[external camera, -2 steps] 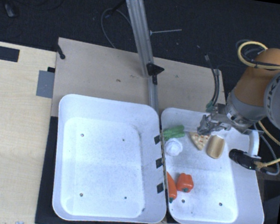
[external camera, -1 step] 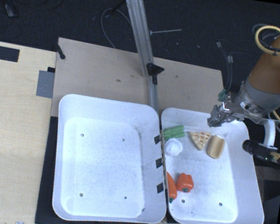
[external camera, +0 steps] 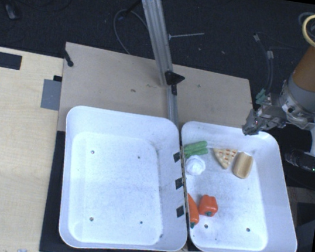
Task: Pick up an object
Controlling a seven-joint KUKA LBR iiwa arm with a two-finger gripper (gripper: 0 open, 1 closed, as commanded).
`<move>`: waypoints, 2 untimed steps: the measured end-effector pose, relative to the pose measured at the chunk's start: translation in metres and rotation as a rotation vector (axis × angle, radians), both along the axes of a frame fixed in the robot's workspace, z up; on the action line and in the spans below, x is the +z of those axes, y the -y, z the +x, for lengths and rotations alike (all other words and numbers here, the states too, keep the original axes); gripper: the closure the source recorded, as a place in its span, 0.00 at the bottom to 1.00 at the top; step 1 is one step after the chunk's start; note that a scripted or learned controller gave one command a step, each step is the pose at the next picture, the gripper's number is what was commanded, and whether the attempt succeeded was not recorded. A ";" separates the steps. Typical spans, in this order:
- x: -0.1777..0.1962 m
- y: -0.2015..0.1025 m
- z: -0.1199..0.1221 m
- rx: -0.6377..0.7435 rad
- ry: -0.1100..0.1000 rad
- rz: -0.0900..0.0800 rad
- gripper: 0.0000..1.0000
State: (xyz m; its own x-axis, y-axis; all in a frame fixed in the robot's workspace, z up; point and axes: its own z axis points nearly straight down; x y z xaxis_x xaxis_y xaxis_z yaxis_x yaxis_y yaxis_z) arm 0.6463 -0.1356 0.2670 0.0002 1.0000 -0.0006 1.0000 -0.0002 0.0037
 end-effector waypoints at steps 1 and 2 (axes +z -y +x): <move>-0.016 -0.051 0.009 0.003 -0.005 0.002 1.00; -0.032 -0.107 0.010 0.004 -0.005 0.002 1.00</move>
State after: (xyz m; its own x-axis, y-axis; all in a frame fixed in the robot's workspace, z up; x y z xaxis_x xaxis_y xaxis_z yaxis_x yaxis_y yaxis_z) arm 0.6563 -0.0284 0.2347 -0.0036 1.0000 0.0010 1.0000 0.0036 -0.0014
